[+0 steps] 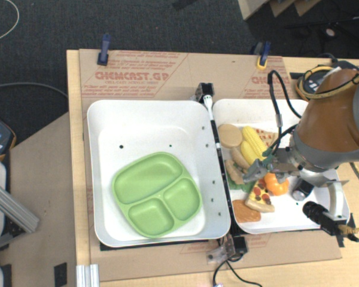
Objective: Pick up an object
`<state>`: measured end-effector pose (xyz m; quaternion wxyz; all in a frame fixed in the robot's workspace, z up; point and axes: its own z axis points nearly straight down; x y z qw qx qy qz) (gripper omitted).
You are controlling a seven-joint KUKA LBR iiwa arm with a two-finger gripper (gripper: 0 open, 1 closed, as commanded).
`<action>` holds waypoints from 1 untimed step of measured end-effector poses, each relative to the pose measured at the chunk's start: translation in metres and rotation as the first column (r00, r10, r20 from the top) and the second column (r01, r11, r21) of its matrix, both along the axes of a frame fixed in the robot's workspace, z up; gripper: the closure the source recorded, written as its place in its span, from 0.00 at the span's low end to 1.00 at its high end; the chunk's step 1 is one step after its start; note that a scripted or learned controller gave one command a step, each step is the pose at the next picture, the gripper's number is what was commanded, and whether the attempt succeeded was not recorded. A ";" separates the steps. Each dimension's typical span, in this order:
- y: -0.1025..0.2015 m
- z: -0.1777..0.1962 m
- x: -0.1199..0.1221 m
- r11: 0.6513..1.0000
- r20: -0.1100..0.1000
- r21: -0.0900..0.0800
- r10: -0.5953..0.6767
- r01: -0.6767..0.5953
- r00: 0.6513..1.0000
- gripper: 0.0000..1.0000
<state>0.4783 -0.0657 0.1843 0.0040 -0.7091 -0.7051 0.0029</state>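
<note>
From the camera above the worktop (137, 70), the arm (329, 124) reaches in over the right bin (287, 223), and its jaws (260, 171) hang low among a cluster of toy food lying against that bin's left wall. Taking the yellow corn cob (252, 145) as the landmark: a tan bread-like round (230, 135) sits just up and left of it, a brownish piece (234, 173) lies below it and to its left, an orange fruit (276, 185) lies below it and to its right, and a pizza slice (259, 200) lies further below, with a flat tan piece (246, 213) beyond that. The jaws sit just below the corn cob, between the brownish piece and the orange fruit; whether they are spread or pressed together I cannot tell, since the grey metal blends with the items around it, and nothing is clearly seen pinched. The left bin (107, 124) carries a green divided plate (157, 193), well apart from the corn cob. As a judgement, the step in hand is the descent or closing on one item in the pile, likely the orange fruit or the pizza slice. The next move calls for a firm closure on a single piece and then a straight lift, without dragging neighbours.
</note>
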 end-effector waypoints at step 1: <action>-0.019 0.068 0.002 1.000 0.017 -0.004 0.004 -0.004 1.000 0.00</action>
